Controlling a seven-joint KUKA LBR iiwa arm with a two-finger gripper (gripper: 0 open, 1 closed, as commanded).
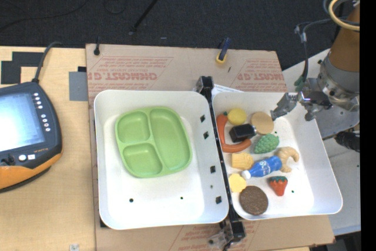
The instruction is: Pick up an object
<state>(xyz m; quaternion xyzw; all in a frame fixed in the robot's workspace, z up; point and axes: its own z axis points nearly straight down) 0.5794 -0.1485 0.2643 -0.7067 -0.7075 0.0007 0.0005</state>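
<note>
Two shallow white bins sit side by side on the tabletop (64, 144), over a brown cardboard sheet (147, 70). Left bin (111, 197): a glossy pale-green divided plate (154, 141) with three rounded compartments. Right bin (320, 185): a cluster of small moulded toy foods, the candidate objects. These are a yellow lemon (237, 116), a tan bun-like disc (262, 123), a curved orange-red sausage (224, 137), a black block (241, 133), a knobbly green piece (267, 143), a ridged yellow corn piece (242, 160), a blue bottle (264, 167), a beige peanut-shaped item (288, 155), a red strawberry (279, 184), a yellow round piece (237, 183) and a dark brown textured cookie (254, 200). The pincer (282, 107) hangs over the right bin's far edge, just beside the bun-like disc; whether it is released or clenched cannot be told. Nothing is seen between its tips. A black tablet (23, 126) with an orange rim lies at far left.
</note>
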